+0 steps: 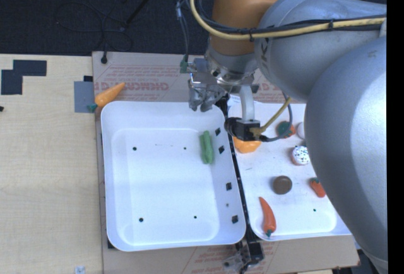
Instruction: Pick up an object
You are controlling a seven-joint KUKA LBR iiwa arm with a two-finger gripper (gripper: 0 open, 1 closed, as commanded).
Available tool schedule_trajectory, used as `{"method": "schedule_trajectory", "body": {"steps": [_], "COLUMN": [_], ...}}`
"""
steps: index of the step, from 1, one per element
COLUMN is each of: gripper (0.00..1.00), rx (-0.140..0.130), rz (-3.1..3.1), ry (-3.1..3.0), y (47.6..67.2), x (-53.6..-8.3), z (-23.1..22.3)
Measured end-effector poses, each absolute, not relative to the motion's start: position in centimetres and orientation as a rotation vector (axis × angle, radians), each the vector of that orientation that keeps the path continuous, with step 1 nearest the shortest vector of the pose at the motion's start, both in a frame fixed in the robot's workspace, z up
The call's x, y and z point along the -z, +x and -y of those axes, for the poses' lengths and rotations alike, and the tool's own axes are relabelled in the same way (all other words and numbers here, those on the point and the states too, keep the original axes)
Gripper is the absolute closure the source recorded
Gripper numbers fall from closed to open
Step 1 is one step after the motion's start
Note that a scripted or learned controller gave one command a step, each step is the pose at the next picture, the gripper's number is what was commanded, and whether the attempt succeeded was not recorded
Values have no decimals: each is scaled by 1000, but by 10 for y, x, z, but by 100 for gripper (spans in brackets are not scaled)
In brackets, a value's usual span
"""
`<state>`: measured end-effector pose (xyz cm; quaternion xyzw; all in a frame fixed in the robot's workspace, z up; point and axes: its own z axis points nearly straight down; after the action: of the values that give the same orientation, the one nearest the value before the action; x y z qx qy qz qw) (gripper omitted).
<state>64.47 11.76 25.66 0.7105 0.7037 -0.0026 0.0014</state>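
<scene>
My gripper hangs over the far right corner of the left bin, just above its rim; nothing shows between its fingers. A green pod-shaped object lies in the left bin near its right wall, below the gripper. In the right bin sit an orange-yellow piece by the divider, a brown round object, a red-orange chili pepper, a white speckled ball and a small red piece. The arm hides the far part of the right bin.
An orange carrot lies outside the bins on the board at the left bin's far left corner. A small orange and green item sits by the arm in the right bin. A yellow cable loops around the wrist.
</scene>
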Motion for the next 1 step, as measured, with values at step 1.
{"method": "schedule_trajectory", "body": {"steps": [1], "gripper": [100], "rx": [2], "rz": [-2233], "ry": [2216], "y": [642], "x": [-240], "z": [-217]}}
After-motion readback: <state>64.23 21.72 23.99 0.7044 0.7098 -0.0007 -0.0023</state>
